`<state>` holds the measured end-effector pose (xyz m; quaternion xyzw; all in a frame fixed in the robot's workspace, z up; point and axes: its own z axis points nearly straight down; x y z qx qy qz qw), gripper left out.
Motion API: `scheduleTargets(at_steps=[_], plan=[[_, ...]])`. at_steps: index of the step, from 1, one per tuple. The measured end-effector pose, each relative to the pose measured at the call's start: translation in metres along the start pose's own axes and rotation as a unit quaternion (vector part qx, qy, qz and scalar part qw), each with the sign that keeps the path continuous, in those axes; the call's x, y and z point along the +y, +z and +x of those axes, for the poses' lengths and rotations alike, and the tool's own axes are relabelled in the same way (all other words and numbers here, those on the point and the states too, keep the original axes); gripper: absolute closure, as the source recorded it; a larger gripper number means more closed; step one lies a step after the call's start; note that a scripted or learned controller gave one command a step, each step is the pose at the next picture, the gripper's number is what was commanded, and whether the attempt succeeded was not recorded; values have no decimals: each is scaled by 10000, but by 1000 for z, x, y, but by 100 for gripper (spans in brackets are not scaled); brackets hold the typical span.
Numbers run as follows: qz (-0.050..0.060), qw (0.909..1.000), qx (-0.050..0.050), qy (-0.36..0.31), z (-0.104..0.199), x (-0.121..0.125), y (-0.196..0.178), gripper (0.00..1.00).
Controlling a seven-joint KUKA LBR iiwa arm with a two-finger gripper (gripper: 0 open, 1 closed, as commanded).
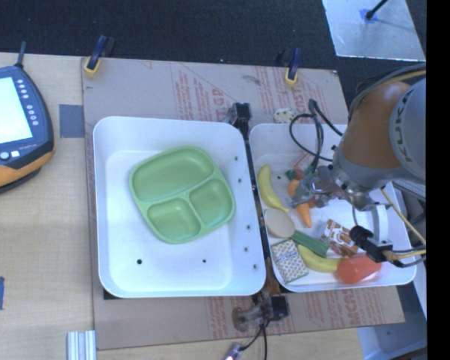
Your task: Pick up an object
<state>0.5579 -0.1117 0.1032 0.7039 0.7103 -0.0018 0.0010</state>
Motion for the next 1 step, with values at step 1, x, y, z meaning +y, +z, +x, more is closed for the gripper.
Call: scheduleTargets(at_steps=[1], plan=[[-1,10000,23,18,74,10,-90,100]])
